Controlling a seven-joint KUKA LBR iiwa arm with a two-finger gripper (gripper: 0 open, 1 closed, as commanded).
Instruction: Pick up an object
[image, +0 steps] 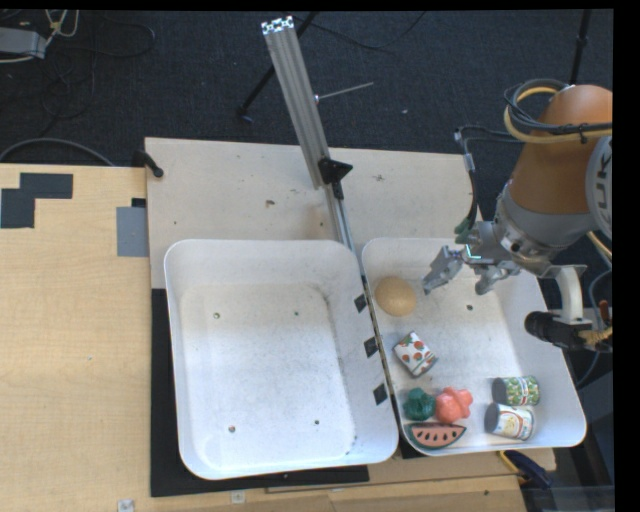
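Tan ball (395, 297), round with no long axis, lies left of the wide-spread, empty tool (463, 274).

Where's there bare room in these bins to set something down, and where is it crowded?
The left bin is bare floor from wall to wall. In the right bin, a free patch lies between the tan ball, the patterned cube and the right rim, under the gripper. The near edge is crowded: watermelon slice, red toy, two cans.
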